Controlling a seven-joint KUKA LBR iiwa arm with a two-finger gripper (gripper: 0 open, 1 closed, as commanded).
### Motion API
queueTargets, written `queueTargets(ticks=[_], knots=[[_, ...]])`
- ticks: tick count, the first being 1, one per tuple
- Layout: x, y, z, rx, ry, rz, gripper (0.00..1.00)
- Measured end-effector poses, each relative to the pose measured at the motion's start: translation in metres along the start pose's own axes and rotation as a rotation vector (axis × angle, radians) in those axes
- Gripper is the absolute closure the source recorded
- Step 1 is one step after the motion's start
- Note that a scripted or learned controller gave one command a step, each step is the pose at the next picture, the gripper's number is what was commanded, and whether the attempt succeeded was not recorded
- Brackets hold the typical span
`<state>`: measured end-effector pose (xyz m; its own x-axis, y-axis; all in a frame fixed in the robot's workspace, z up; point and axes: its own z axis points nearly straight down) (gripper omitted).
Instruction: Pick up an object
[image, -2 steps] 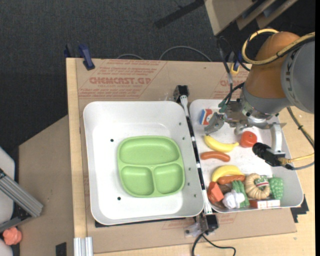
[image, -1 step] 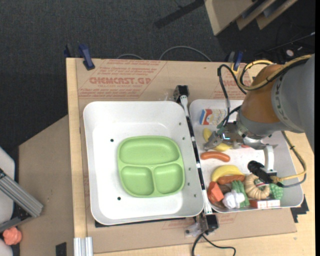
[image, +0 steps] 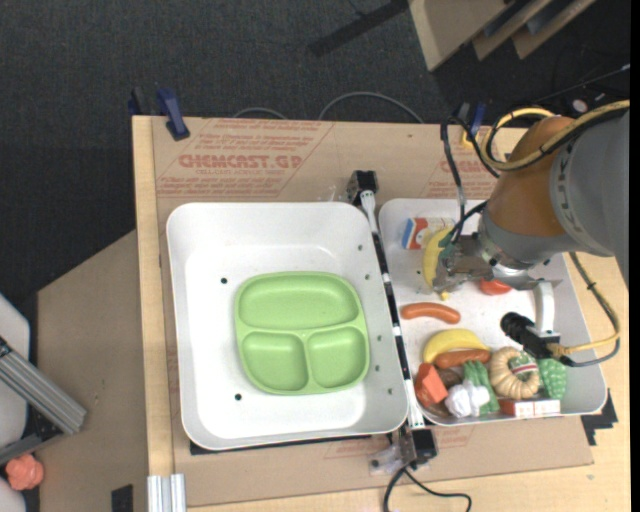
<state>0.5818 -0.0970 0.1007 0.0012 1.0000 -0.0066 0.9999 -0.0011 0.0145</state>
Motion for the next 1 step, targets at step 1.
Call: queueTargets(ticks=[1], knots=[[0.0003,-0.0006,0.0012,0.002,0.001,0.0,0.0]])
